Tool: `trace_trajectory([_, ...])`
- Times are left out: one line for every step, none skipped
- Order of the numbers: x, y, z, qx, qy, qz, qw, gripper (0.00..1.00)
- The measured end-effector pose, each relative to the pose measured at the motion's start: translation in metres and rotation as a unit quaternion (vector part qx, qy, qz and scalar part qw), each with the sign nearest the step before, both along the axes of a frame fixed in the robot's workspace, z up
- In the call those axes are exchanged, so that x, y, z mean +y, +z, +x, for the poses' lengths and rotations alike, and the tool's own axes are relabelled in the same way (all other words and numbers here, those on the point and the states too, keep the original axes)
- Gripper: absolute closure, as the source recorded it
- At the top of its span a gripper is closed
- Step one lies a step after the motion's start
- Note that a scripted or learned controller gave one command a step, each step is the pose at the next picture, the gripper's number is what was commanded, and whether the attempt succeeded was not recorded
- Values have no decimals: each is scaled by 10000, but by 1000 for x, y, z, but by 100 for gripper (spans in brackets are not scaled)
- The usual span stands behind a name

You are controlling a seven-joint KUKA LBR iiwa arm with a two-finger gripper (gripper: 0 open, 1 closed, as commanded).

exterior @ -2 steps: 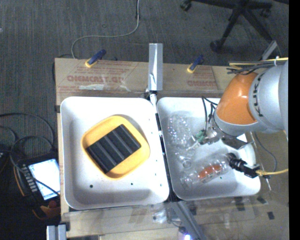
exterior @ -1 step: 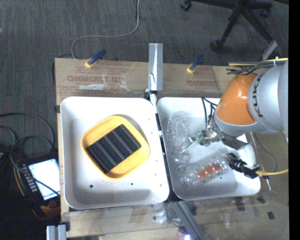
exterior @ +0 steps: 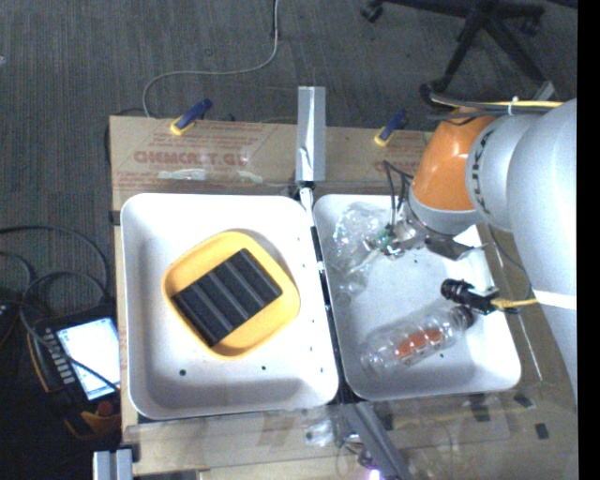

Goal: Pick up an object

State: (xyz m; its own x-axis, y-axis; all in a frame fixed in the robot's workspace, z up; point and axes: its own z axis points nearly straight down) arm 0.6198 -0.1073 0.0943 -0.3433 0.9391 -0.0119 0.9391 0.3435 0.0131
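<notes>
Nearest you, the clear plastic bottle with orange contents (exterior: 419, 340) lies in the right white bin (exterior: 487, 373). The hand (exterior: 394, 234) hovers over crumpled clear wrap (exterior: 356, 234) farther back. You can't tell its spread; descend centred.

A robotics lab was suggested, two white bins (exterior: 141, 281) set on a cardboard-covered bench (exterior: 206, 155), clamps (exterior: 190, 115) fixed, cables (exterior: 56, 281) trailed over carpet, office chair base (exterior: 469, 28) seen behind.

Brown bench (exterior: 202, 155), two white bins (exterior: 141, 309) side by side, blue clamps (exterior: 190, 115) at its back edge
</notes>
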Motion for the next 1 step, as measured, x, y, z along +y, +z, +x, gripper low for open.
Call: trace_trajectory([-69,12,42,43,-904,14,9959,0])
